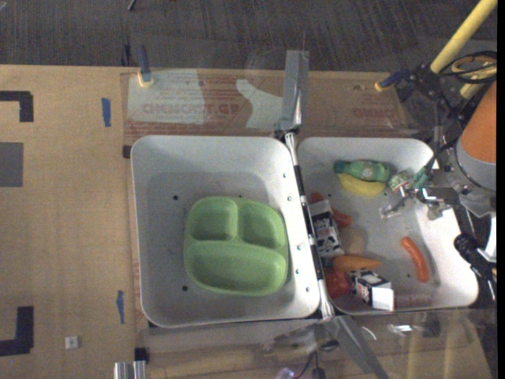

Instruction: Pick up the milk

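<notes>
Milk carton (373, 289) lying tipped at the right bin's (442, 152) front edge, light, stiff cardboard that dents, so I'd pinch its flat sides, though my gripper (401, 198) hovers well apart, its closure unclear.

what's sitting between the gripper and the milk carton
In the camera view, the stretch from the gripper down-left to the milk carton at the right bin's near edge is mostly bare white bin floor; the orange sausage lies just right of that line.
</notes>
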Robot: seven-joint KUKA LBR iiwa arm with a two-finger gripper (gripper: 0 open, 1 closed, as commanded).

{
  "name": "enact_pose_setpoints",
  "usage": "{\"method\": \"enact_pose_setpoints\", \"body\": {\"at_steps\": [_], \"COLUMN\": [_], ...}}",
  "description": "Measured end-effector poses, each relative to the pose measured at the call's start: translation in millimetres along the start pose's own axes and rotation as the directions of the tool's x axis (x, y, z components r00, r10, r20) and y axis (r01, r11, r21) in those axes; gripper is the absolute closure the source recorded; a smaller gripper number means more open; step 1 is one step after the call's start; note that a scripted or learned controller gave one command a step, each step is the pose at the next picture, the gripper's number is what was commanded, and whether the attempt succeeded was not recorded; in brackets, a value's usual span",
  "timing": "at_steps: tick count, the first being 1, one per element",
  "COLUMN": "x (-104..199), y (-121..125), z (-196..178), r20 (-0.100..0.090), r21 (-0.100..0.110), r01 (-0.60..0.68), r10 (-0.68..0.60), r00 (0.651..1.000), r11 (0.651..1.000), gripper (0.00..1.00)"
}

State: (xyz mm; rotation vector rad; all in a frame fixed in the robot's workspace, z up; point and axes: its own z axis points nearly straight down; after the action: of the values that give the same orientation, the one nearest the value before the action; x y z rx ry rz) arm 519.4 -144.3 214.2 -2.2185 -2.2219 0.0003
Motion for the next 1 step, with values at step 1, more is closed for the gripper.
{"method": "enact_pose_setpoints", "body": {"at_steps": [1], "x": [-36.5], "y": [-40.4], "z": [90.7], "r20": [0.001], "r21": [0.000], "r01": [-0.043], "r10": [0.043], "r00": [0.999], "r11": [0.999], "gripper": [0.00]}}
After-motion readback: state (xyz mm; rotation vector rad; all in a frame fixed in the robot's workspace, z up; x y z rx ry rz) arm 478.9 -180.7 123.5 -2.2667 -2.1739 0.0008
